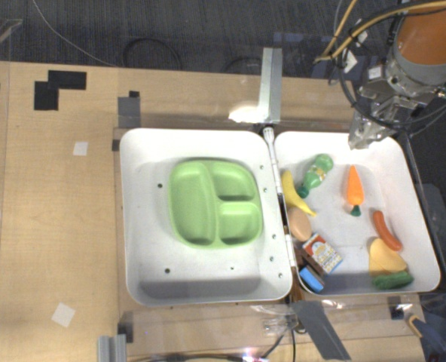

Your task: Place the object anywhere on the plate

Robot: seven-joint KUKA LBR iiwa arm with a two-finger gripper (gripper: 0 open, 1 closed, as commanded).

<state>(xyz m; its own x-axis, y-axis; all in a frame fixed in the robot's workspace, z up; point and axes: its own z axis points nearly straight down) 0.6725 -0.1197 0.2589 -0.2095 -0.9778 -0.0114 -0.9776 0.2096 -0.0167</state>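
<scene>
The end effector (365,136) hangs over the far right corner of the right bin (411,173), at the end of the grey arm with its orange band, and from this slanted view I cannot tell how it is set or whether it has hold of anything; nothing can be seen in it. The green plate (214,202) with three compartments lies in the middle of the left bin (140,225), which gives a wide and free target, so I think any drop above it will be accepted. The task does not say which object is meant. All candidates lie in the right bin: a carrot (354,187) and a green bottle (317,170) are nearest to the end effector, a banana (292,194) lies along the wall between the two bins, a sausage (386,230) lies nearer the right wall, and a small printed box (323,254) is near the front. By my judgement the carrot is the likely choice, because it lies apart from its neighbours and leaves room for a grasp, while the banana is pressed against the wall and the box is crowded. The picking is not yet done, and the plate carries nothing.
</scene>
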